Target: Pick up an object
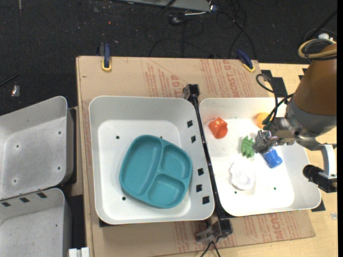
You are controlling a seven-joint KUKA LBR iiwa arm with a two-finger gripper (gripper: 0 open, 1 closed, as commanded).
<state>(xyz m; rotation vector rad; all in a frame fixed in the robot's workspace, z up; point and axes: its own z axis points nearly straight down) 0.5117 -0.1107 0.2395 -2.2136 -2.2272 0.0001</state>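
Your gripper (261, 142) sits low over the right bin (284, 199), between the green object (247, 146) and the blue object (273, 158). It appears to touch the green object's right edge; you cannot tell whether it is spread or pressed together, and nothing visibly sits in its grasp. An orange-red object (217, 127) lies near the bin's upper left, a white object (241, 178) lower down, and a yellow object (262, 119) beside the arm. The left bin (107, 116) holds a teal divided plate (156, 171).
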